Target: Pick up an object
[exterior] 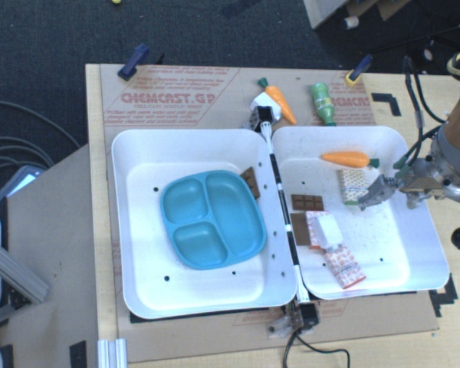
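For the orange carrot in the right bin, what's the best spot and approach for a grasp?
Grip the carrot across its thick orange middle, coming straight down from above. It lies flat and lengthwise left to right near the right bin's back wall, green end right, so fingers should probably close front to back across its narrow width.

A divided plate (213, 218) lay in the left bin (130, 205); a carrot (346, 159) and a chocolate bar (307, 202) lay in the right bin (414, 259).

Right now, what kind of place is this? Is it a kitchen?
Probably a robot test lab, not a kitchen. A robot arm reaches over two white bins on a workbench, and the carrot and blue plate look like toys.
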You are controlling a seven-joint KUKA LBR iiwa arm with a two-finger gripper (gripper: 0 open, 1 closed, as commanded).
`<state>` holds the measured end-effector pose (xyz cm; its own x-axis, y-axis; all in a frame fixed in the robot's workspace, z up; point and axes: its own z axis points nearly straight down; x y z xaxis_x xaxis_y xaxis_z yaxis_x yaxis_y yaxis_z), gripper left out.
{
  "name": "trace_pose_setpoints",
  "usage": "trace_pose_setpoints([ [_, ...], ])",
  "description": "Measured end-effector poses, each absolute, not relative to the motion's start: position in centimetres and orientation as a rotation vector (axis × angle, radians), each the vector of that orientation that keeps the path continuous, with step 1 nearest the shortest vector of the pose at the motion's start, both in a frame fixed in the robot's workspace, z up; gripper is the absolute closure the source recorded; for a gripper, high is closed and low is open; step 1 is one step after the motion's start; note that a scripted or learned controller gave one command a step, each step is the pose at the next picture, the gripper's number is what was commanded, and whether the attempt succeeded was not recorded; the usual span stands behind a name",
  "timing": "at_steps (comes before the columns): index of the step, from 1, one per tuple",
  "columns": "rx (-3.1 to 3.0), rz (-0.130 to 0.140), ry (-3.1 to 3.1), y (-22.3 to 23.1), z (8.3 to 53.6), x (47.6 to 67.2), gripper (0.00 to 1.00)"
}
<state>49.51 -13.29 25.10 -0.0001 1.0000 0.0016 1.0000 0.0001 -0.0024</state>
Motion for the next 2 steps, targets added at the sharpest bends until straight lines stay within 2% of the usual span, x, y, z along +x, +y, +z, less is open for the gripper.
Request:
trace_pose_setpoints([
  [1, -2.219, 0.002, -2.220, -9.8, 16.7, 53.3, 0.00],
  [2, -2.220, 0.002, -2.219, -9.6, 10.6, 56.7, 0.00],
])
